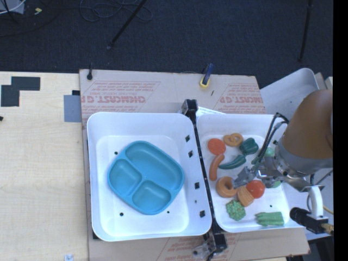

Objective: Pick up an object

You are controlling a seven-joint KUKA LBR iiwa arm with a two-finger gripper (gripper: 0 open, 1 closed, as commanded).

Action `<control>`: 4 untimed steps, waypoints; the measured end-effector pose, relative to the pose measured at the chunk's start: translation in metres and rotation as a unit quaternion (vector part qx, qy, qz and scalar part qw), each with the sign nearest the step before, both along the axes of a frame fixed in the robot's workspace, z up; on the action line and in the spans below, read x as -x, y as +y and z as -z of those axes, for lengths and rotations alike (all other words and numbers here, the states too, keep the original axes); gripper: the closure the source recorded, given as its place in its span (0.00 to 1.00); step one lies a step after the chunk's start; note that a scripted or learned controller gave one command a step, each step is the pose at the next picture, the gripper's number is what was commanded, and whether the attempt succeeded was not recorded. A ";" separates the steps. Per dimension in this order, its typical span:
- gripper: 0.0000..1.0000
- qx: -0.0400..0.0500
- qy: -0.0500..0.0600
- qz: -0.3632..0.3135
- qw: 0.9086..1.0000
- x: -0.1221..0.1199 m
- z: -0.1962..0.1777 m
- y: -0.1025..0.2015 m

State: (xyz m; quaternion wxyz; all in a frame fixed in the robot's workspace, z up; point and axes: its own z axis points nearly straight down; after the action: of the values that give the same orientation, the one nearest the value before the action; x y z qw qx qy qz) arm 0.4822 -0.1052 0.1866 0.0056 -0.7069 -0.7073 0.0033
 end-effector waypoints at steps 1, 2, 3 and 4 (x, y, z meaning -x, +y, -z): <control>0.00 0.000 -0.001 0.000 1.000 -0.003 0.047 0.005; 0.00 0.001 -0.002 0.000 1.000 -0.003 0.102 0.007; 1.00 0.001 -0.003 0.004 1.000 -0.003 0.089 0.004; 1.00 0.001 -0.006 0.000 1.000 -0.007 0.030 -0.002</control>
State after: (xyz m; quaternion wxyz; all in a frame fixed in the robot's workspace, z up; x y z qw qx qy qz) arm 0.4896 -0.1069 0.1563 0.0005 -0.7069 -0.7073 0.0003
